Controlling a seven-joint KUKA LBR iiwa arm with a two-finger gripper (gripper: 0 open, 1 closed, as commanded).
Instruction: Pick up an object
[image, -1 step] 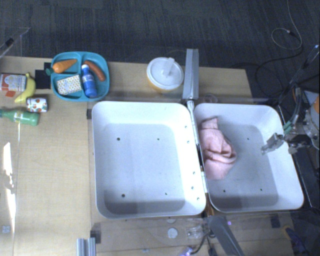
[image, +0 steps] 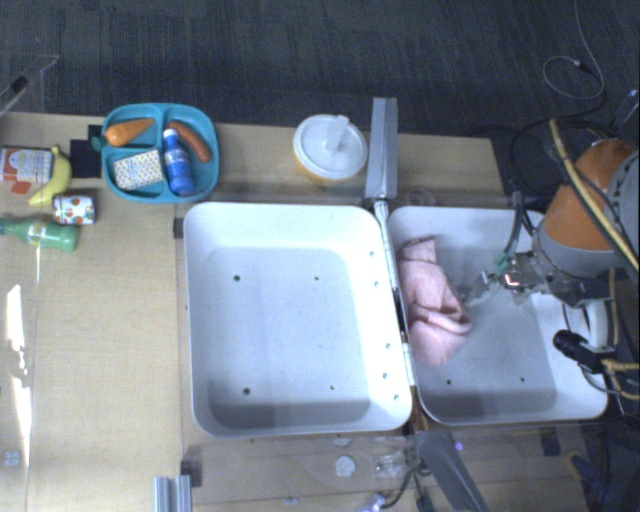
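Gripper (image: 480, 289) in right bin (image: 560, 395); finger state: cannot tell. Pink cloth (image: 432, 300) just beside at 9 o'clock, long axis 12–6.

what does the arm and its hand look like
The arm is grey with a rounded orange band above the wrist. Black and yellowish cables loop over and beside it. The hand is small, metallic and grey, with thin fingers.

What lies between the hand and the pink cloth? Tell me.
Nothing: in the camera view the hand sits right at the pink cloth edge in the right bin; whether they touch is unclear.
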